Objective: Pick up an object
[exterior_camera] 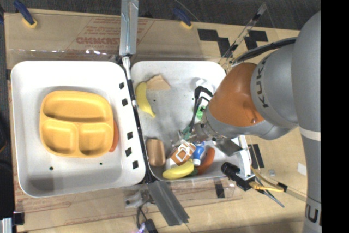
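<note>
Yellow banana (178,171) lies at the right bin's (169,71) near edge, beside a small carton (183,153). It looks light, firm and smooth, so I'd pinch across its middle. My claw (192,133) hovers near; its state I cannot tell.

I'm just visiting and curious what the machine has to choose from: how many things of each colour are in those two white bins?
Yellow: 3 (divided plastic tray, upper banana, lower banana)
Brown or tan: 2 (brown cylinder, tan wedge)
Mixed colours: 1 small cluster under the arm, too jumbled to separate
Total: at least 6
</note>
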`<state>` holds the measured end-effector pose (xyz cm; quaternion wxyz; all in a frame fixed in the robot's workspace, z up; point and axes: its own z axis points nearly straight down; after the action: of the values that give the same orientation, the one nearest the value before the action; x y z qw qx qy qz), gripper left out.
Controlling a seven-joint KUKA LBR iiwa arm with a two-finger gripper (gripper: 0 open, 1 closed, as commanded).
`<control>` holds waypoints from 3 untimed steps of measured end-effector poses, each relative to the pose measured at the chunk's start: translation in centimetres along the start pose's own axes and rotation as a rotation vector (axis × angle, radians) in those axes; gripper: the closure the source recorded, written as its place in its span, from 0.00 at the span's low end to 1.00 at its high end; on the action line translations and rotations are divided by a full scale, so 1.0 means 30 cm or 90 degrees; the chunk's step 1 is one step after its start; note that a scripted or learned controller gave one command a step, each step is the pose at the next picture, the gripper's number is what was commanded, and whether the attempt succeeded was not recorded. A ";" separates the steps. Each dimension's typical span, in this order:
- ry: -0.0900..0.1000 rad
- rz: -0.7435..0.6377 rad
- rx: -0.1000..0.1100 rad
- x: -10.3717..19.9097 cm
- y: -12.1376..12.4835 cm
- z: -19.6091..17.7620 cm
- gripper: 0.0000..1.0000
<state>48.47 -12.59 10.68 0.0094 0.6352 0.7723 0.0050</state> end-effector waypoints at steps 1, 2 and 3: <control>0.000 0.211 0.006 0.042 -0.006 0.041 1.00; 0.005 -0.073 0.011 -0.087 -0.044 0.049 1.00; 0.003 0.187 0.013 -0.114 -0.050 0.049 1.00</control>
<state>47.70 -16.24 9.22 0.0003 0.7417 0.6708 0.0002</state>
